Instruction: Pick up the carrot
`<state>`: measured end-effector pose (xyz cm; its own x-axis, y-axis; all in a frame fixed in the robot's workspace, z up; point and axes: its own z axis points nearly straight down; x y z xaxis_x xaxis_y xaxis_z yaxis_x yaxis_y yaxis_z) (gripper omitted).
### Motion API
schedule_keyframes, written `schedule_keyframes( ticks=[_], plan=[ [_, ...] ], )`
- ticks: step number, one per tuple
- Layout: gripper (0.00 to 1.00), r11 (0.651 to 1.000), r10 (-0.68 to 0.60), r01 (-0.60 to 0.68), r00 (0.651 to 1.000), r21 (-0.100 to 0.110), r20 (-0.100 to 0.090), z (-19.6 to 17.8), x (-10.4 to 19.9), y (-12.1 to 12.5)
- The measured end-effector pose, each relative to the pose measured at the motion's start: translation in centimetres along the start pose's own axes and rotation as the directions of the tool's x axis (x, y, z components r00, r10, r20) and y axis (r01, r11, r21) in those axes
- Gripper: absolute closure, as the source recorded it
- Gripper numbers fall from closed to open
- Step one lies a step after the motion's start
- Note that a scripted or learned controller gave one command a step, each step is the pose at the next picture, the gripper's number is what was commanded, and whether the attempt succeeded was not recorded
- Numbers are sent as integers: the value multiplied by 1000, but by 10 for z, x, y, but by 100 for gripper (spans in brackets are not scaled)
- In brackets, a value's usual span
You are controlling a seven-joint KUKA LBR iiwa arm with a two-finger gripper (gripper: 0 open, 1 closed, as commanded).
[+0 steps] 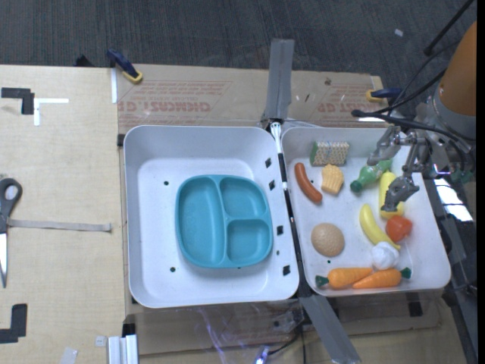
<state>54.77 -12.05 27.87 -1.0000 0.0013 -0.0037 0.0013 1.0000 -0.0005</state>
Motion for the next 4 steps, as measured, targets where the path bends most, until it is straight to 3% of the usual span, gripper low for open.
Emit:
schedule_keyframes(
  ticks=[1, 2, 3, 4],
  plan=[
    [0, 966, 259, -259, 966, 1, 0, 82, -58, -1],
    [0, 968, 250, -250, 968, 1, -1, 186, -95, 8],
    [100, 969, 247, -247, 969, 1, 5, 175, -97, 9],
    [100, 916, 400, -400, 916, 0, 2, 86, -101, 57]
  ],
)
